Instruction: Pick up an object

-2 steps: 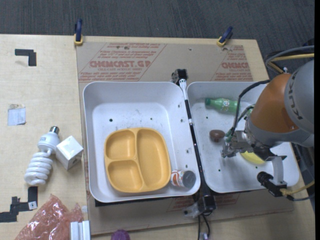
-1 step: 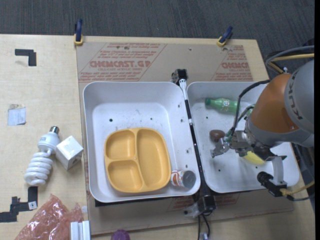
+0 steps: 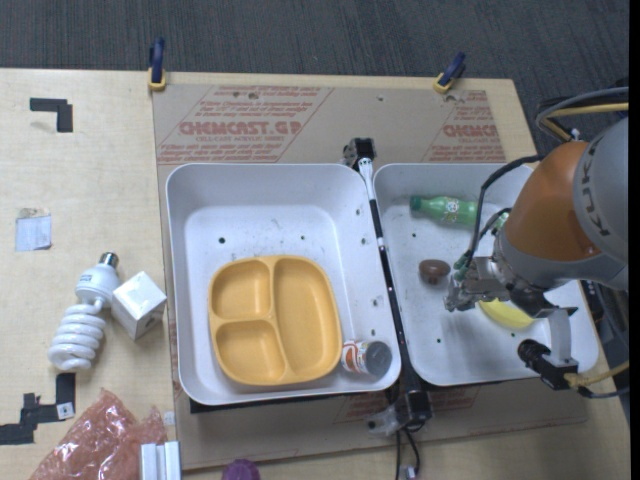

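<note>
Your claw point(image 3: 458, 298) sits low in the right bin point(image 3: 440, 363), just beside the yellow banana point(image 3: 505, 315) — can't tell its state; brown object point(image 3: 434, 270) close by, green bottle point(image 3: 446, 208) near the far wall; yellow tray point(image 3: 275, 320) in the left bin point(image 3: 260, 183).

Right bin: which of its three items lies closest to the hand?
The yellow object, partly hidden beside the hand. The brown lump sits a little further left, and the green bottle lies far off along the bin's back wall.
</note>
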Controlling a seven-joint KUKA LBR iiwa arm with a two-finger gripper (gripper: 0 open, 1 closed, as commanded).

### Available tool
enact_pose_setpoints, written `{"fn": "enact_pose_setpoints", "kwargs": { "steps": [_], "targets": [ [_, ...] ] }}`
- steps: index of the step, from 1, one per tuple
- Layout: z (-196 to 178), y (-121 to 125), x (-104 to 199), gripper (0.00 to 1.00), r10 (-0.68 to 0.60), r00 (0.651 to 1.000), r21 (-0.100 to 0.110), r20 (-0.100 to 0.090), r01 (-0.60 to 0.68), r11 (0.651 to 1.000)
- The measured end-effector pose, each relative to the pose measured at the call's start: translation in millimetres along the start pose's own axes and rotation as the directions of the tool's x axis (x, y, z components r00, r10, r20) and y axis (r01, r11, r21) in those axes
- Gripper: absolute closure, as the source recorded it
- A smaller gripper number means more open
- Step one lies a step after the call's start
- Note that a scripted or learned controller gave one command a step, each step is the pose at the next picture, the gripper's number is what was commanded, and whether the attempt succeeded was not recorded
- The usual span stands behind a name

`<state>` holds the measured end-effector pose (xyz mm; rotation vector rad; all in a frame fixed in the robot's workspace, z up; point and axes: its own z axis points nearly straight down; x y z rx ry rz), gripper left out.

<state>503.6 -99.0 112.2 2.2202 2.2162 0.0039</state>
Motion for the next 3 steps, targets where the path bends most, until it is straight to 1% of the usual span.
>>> {"fn": "enact_pose_setpoints", "kwargs": {
  "steps": [1,2,3],
  "targets": [
    [0,0,0,0.00,0.000,1.000,0.000,0.000,0.000,1.000],
    [20,-26,4,0.00,0.000,1.000,0.004,-0.002,0.000,1.000],
    [10,-24,3,1.00,0.001,1.000,0.002,-0.001,-0.001,1.000]
  ]
}}
